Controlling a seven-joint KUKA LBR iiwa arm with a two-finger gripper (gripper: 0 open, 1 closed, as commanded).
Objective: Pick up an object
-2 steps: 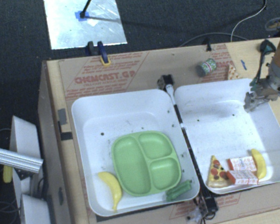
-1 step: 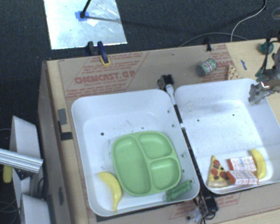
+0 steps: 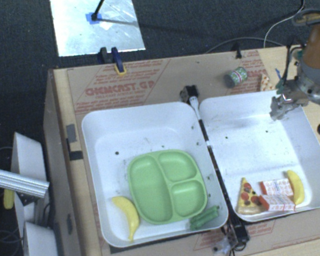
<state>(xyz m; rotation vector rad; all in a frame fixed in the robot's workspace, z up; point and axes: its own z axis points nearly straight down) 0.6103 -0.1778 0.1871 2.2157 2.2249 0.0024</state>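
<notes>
From my seat the tool (image 3: pixel 280 106) hangs over the far right corner of the right bin (image 3: pixel 255 134), with the arm's orange band above it at the right edge of the view; the tip is small and blurred, so I cannot tell whether it is released or clenched, and I see nothing in it. Everything I could pick in that bin lies along the near wall, well apart from the tool and almost straight toward me from it: a pizza slice toy (image 3: pixel 248 195) to the left, a red-and-white box (image 3: pixel 277 192) in the middle, and a small banana (image 3: pixel 296 185) to the right, its long axis running near to far. That banana sits most nearly under the tool's line, so I judge the coming move is a pull toward the near side with little sideways travel. The left bin (image 3: pixel 142 127) holds a green divided plate (image 3: pixel 167 185), a second banana (image 3: pixel 128 215) at its left, and a green piece (image 3: pixel 204 217) at the near wall, all farther off. On the brown bench (image 3: pixel 141 79) beyond the bins I read red print as "CHEMCAST GP", probably, and a small can (image 3: pixel 236 76) lies there whose label I cannot read.
</notes>
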